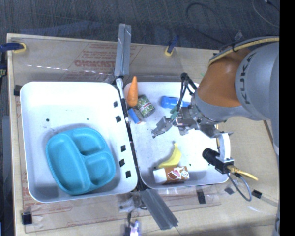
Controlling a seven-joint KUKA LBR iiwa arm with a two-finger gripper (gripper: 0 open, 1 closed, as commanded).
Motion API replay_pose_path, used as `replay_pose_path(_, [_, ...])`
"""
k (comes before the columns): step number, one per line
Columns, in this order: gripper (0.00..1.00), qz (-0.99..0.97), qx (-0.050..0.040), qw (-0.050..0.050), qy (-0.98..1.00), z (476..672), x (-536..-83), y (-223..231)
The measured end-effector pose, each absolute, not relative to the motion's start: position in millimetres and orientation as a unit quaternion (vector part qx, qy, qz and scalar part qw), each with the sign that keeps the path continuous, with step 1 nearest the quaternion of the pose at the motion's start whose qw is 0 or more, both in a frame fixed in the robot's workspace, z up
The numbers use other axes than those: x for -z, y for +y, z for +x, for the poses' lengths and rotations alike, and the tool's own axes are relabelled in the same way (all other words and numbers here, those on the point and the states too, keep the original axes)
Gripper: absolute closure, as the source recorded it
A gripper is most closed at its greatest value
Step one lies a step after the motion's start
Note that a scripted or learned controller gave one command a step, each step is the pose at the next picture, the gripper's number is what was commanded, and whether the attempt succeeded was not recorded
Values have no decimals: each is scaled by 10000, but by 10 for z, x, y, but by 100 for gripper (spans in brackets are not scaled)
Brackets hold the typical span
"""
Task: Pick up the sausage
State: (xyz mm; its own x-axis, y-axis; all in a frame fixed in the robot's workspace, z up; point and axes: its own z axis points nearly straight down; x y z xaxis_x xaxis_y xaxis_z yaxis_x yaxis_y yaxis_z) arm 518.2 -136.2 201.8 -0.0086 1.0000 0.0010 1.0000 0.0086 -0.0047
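Observation:
The sausage [176, 173] is a reddish-brown piece with a pale label. It lies against the front wall of the right bin [214, 180], just below a yellow banana [171, 158]. My gripper [161, 126] hangs over the middle of the right bin, up and to the left of the sausage and well apart from it. It looks open, and nothing sits between its fingers. The grey arm with its orange band [223, 82] reaches in from the right.
An orange carrot [132, 91], a green packet [145, 106], a small blue piece [133, 115] and a blue object [169, 102] lie at the back of the right bin. A blue divided plate [81, 159] sits in the left bin [34, 97].

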Motion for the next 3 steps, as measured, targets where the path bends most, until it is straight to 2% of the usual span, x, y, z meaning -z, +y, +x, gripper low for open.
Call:
replay_pose_path(1, [0,-6717,-30,-51,-7408,5013,-925,-1178])
replay_pose_path(2, [0,-5351,-3,2,-8448,5147,-1048,-1361])
replay_pose_path(3, [0,-5058,-1,-10,-8627,5126,-921,-1721])
